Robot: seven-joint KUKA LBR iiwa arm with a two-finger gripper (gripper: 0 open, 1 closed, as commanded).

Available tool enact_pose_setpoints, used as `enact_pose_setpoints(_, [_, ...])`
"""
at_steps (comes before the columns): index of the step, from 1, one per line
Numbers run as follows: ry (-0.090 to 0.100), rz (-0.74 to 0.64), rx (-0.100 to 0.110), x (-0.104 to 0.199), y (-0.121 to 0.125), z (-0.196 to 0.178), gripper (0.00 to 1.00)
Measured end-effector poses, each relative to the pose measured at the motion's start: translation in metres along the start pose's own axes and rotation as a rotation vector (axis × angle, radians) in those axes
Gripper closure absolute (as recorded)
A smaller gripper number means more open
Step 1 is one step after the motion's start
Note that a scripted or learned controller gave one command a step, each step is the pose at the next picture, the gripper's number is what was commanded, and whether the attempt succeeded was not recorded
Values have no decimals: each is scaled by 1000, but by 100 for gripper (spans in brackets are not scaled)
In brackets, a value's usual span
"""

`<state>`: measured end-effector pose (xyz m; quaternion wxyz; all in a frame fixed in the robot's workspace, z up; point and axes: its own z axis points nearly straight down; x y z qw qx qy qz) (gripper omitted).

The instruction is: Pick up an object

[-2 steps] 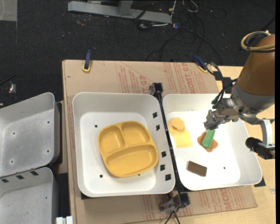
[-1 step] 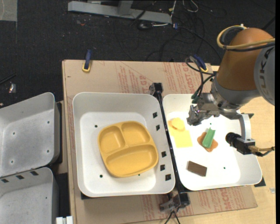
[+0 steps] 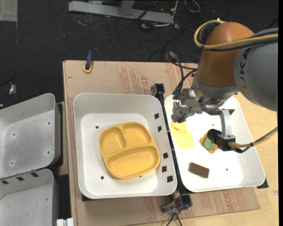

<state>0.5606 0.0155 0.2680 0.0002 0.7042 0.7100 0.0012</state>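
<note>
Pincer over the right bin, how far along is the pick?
Done: the pincer is down in the right bin, above the yellow piece. In hand: nothing visibly. Left: grasping and lifting; the brown block and orange-green item lie untouched.

- A brown worktop [image 3: 115,77] with faint red print carries two shallow white bins side by side.
- A blue and yellow clamp [image 3: 88,62] sits at the worktop's far left edge.
- Grey perforated trays [image 3: 26,128] lie to the left, beside the worktop.
- Dark floor [image 3: 40,39] lies beyond, with a grey bar [image 3: 119,11] and loose cables [image 3: 177,9] at the top.
</note>
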Motion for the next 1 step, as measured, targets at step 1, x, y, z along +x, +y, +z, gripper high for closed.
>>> enact_pose_setpoints(1, [-1,1,0,53,20,5,100])
